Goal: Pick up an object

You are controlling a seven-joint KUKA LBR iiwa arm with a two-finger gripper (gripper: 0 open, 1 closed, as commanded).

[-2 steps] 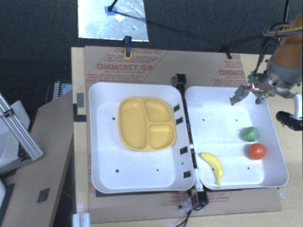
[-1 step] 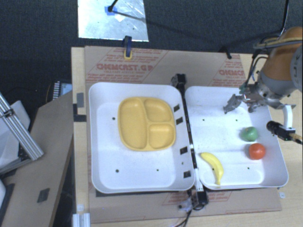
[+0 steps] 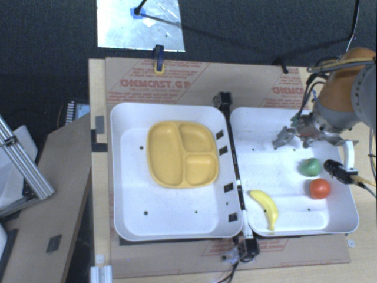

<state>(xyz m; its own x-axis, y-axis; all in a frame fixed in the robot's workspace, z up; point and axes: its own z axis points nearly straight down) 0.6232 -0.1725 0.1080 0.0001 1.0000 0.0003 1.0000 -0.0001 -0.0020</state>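
Fingers of the grey two-finger gripper [image 3: 284, 138] spread apart, grasping nothing — hanging over bare floor in the upper part of the right shallow white bin [image 3: 259, 158]. Round green fruit [image 3: 310, 167] just below and to the right of them, round red-orange fruit [image 3: 320, 188] a little lower still, the two near each other but apart. Curved yellow banana [image 3: 265, 207] lying near the bin's lower left corner, well apart from the gripper. Yellow three-compartment plastic plate [image 3: 181, 154] resting in the left shallow white bin [image 3: 129, 217], both bins side by side on the cardboard-covered surface [image 3: 194, 82]. Approach step, by the look of it — no object chosen or touched yet. Next move likely calling for a shift toward the green fruit as nearest candidate, a descent with fingers straddling it, then a close; round shape apt to roll away under an off-centre pinch.
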